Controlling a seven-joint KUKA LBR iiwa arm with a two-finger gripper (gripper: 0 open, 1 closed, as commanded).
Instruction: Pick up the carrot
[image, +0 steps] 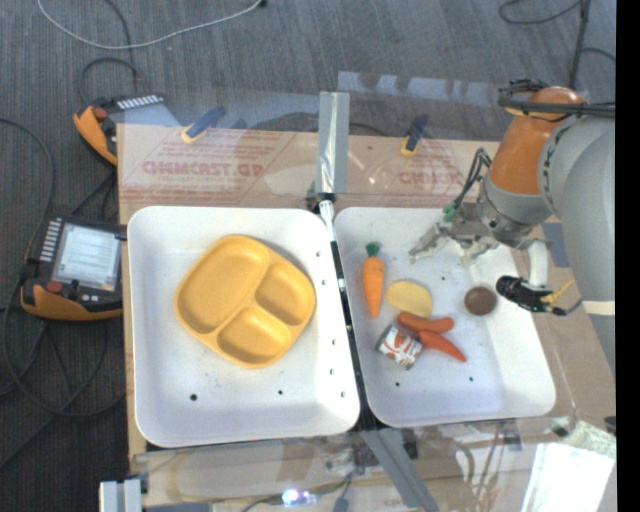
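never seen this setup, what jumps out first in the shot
A big yellow divided tray sits in the left bin. In the right bin a carrot lies near the left wall, beside a small cluster of toy food. The gripper hangs over that bin's upper part, apart from the carrot.

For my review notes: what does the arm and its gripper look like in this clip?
The arm is a thick, rounded grey body with an orange band above the wrist. Below the band, the gripper is a small metallic assembly with thin, pale fingers. Thin dark cables run beside the wrist.
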